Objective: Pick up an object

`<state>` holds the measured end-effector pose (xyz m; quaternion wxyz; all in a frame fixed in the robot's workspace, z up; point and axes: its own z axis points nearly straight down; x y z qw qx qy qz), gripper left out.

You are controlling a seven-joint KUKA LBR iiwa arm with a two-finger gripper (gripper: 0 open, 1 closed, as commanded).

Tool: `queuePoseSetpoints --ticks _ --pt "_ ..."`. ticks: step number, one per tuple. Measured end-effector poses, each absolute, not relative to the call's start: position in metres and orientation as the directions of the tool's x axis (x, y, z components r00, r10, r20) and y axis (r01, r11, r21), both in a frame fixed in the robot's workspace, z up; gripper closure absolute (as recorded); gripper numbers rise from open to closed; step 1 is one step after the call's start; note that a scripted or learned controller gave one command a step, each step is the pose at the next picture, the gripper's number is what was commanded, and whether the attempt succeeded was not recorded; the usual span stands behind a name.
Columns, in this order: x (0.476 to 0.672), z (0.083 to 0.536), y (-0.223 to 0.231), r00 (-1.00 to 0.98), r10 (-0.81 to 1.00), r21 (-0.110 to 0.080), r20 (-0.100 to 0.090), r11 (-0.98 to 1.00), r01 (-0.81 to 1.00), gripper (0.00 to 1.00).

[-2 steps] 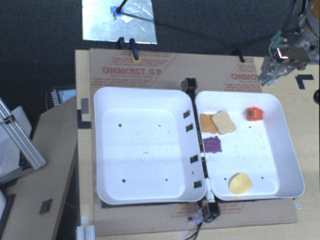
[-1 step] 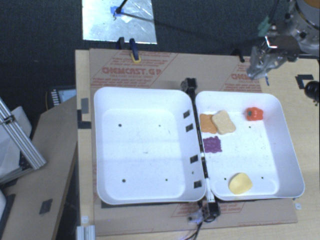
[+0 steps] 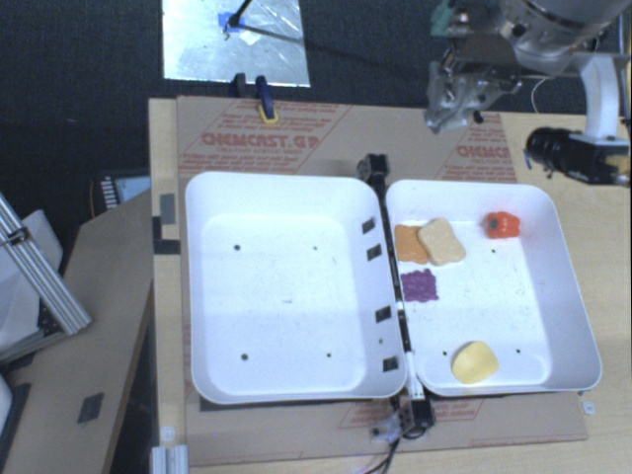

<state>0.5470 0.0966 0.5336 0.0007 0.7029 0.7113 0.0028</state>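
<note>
The right bin point(image 3: 563, 294) holds a red-orange piece point(image 3: 502, 225) near its far right, a tan slice point(image 3: 441, 241) lying partly over an orange slice point(image 3: 409, 245), a purple piece point(image 3: 419, 285) by the divider, and a yellow piece point(image 3: 475, 362) near the front. My gripper point(image 3: 450, 105) hangs high above the bench behind the right bin, apart from all of them. Nothing shows between its fingertips.
The left bin point(image 3: 197, 265) stands beside the right one, joined by a black clipped divider point(image 3: 385, 265). A shiny metal sheet point(image 3: 235, 28) lies at the back left. A grey aluminium frame point(image 3: 35, 275) juts in at the left edge.
</note>
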Motion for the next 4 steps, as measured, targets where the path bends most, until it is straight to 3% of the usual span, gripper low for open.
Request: queuePoseSetpoints --ticks 1,2,3,4 --pt "0.559 0.529 0.183 -0.013 1.0 0.002 0.003 0.013 1.0 1.0" --pt "0.551 0.535 0.238 -0.011 1.0 0.002 0.003 0.011 1.0 1.0" --pt "0.552 0.547 0.235 -0.007 1.0 0.005 0.003 0.007 1.0 1.0" --pt "0.517 0.535 0.205 0.0 1.0 0.0 0.0 0.0 1.0 1.0"
